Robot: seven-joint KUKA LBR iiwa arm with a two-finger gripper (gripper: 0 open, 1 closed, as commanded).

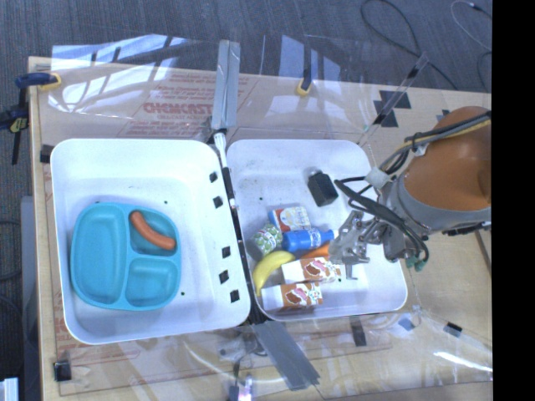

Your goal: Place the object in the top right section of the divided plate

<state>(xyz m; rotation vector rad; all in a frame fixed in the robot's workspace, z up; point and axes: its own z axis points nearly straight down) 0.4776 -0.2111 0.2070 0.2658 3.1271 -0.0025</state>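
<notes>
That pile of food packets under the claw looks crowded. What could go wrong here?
1. The claw hangs by tightly packed things: blue bottle, banana, cartons. It may grab the wrong one, or none.
2. The sausage already lies in the blue plate's top right section, so a new item could land on it.
</notes>
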